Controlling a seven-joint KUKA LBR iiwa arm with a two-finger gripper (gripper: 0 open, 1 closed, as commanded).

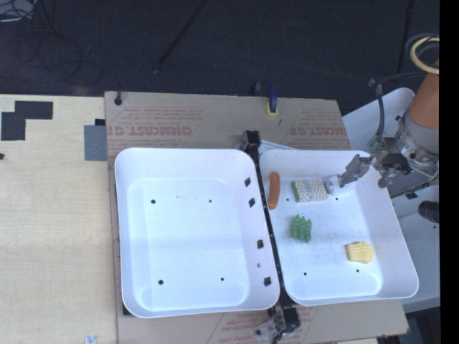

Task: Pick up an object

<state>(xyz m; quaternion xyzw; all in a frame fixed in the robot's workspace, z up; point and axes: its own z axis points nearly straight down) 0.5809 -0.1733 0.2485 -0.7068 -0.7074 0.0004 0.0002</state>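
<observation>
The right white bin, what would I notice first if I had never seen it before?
Probably the four small things in the right shallow white bin: a slim orange sausage-shaped toy by its left wall, a white block dotted with green beside it, a bumpy green lump in the middle and a yellow wedge near the right side. The grey end effector reaches in beside the dotted block.

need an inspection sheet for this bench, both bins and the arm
surface: two white bins side by side, left bin, right bin, on a cardboard sheet
job's things: in the right bin, an orange sausage, a speckled block, a green cluster, a yellow piece
clutter: nothing seen
grippers: gripper low beside the speckled block, nothing seen between its fingers
cables: black cables on the dark floor at top left
surroundings: light wooden table on the left
</observation>
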